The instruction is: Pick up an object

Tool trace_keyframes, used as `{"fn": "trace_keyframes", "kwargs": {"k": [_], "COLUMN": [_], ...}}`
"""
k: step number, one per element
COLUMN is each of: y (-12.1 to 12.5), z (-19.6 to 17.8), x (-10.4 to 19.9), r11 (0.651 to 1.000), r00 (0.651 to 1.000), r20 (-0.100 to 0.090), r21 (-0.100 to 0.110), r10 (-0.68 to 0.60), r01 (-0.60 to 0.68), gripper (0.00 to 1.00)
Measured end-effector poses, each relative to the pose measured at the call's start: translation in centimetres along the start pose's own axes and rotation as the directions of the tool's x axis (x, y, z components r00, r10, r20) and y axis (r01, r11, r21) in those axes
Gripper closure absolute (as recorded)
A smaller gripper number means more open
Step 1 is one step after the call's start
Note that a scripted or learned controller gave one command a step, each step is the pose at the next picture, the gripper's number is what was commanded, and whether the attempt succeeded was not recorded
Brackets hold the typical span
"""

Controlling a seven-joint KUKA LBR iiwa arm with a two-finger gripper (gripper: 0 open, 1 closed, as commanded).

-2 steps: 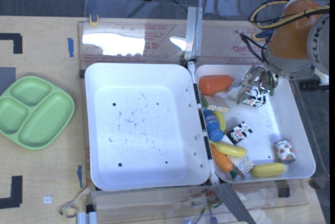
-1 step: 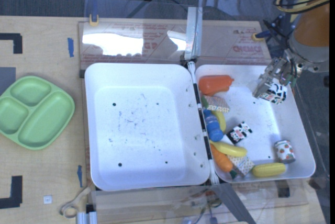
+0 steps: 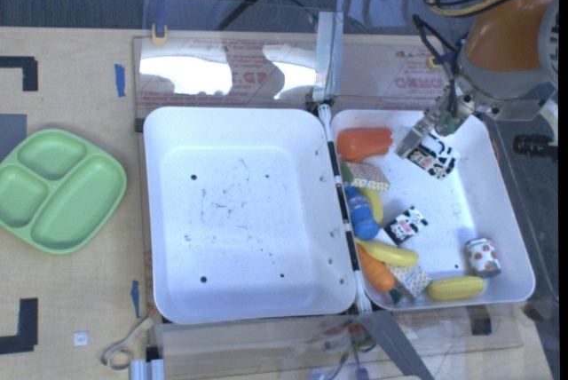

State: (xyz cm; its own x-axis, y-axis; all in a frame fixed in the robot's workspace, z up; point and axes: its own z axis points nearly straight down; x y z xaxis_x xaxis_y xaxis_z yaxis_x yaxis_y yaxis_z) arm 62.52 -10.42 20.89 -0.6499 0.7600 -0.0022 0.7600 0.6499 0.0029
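Objects (image 3: 390,232) piled in right white bin (image 3: 510,227), wooden bench (image 3: 71,67), end effector (image 3: 424,141) grip unclear

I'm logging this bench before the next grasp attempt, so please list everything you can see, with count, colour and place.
Left bin: 1, white, centre of the bench.
Right bin: 1, white, beside the left bin.
Orange block: 1, orange, right bin, far left corner.
Black-and-white item: 1, right bin, far side, under the gripper.
Cow toy: 1, black and white, right bin, middle.
Blue bottle: 1, blue, right bin, left edge.
Bananas: 2, yellow, right bin, near side.
Small can: 1, white with red spots, right bin, near right.
Divided plate: 1, green, bench, left of the bins.
Arm: 1, grey and orange, upper right.
Gripper: 1, over the right bin's far side.
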Motion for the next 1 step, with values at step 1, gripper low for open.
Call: {"fn": "trace_keyframes", "kwargs": {"k": [1], "y": [2.78], "z": [2.33], "x": [2.05], "r11": [0.957], "r00": [0.957], "r20": [-0.002], "r21": [0.003], "r10": [0.29], "r01": [-0.289], "gripper": [1.0]}}
